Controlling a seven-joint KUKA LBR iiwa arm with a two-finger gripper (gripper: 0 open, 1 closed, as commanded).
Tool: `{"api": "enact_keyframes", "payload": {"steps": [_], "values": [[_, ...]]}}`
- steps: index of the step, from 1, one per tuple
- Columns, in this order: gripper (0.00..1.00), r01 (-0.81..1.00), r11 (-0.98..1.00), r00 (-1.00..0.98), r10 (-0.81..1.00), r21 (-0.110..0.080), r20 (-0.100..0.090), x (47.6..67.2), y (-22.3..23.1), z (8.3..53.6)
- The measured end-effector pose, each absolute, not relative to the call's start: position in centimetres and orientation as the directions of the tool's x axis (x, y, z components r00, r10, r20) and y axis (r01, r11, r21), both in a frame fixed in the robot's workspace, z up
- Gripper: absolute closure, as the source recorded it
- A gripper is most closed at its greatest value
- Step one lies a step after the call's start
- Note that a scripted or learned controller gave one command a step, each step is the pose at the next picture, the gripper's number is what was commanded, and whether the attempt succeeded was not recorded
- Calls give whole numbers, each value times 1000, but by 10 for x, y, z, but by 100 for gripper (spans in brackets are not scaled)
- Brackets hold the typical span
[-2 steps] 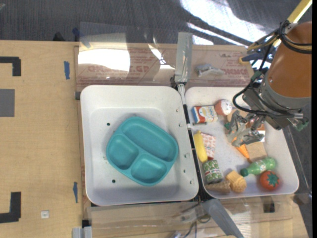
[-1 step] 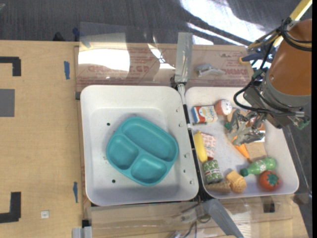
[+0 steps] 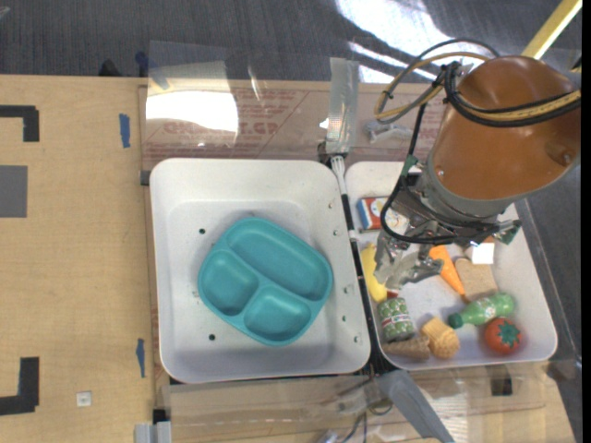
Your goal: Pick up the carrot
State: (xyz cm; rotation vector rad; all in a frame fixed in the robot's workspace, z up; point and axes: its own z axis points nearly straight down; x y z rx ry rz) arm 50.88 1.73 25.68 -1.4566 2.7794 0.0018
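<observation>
A: Where do we see the arm (image 3: pixel 499 127)?

B: It reaches in from the right and hangs over the right bin (image 3: pixel 540 335), its orange band bulking above the wrist, cables looping over the top. The gripper (image 3: pixel 406 270) points down at the bin's left part, low among the toys.

A: And the jaws?

B: We cannot tell; the metal parts blur together and the wrist covers much of them.

A: The carrot (image 3: pixel 450 272)?

B: It lies in the right bin, just right of the gripper, slanting, with a tan block (image 3: pixel 476 282) beside it.

A: What crowds it?

B: A yellow piece (image 3: pixel 371 270) sits at the gripper's left, a dark speckled can (image 3: pixel 396 319) just below it. Nearer the front edge we see a waffle cone (image 3: pixel 441 338), a green bottle (image 3: pixel 482 309) and a tomato (image 3: pixel 503 336). The left bin (image 3: pixel 175 192) carries a teal divided tray (image 3: pixel 265 279).
</observation>
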Motion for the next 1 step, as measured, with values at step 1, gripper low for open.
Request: {"api": "enact_keyframes", "payload": {"steps": [1], "values": [[100,-824,566,-566,-824,-13,-8,521,-25,408]]}}
